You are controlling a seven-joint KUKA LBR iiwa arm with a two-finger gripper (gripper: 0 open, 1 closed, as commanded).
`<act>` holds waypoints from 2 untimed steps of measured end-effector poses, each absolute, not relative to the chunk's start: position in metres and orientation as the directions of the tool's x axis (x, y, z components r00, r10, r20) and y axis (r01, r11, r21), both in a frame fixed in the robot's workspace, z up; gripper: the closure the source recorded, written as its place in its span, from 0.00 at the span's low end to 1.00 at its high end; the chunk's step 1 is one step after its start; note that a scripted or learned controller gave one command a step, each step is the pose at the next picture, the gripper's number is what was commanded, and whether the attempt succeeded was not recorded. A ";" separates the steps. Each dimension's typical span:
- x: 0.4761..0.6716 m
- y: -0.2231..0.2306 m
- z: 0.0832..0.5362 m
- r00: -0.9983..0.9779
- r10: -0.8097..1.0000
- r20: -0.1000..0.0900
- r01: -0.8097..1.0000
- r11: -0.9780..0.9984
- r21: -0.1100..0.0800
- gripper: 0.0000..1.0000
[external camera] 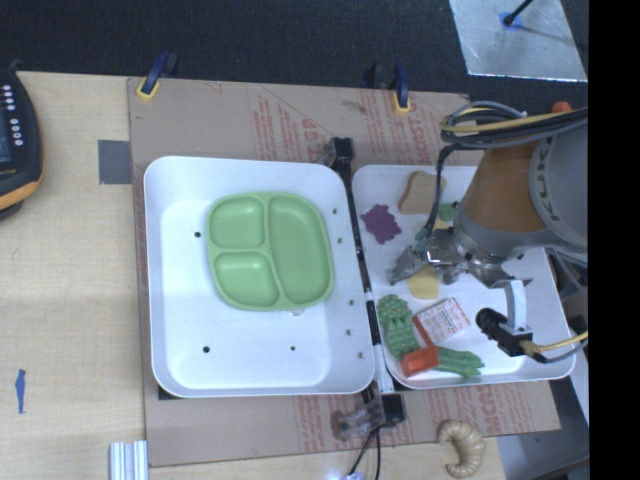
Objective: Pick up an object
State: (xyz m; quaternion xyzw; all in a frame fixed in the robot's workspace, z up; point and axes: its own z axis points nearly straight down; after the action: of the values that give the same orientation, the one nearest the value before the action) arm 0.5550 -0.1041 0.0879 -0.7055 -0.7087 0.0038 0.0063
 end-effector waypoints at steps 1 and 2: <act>0.559 -0.108 0.102 -0.005 1.000 -0.002 1.000 0.005 -0.006 1.00; 0.559 -0.108 0.102 -0.005 1.000 -0.002 1.000 0.005 -0.006 0.00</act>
State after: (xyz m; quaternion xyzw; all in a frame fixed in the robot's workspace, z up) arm 0.5589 -0.1078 0.1017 -0.7053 -0.7089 0.0026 0.0015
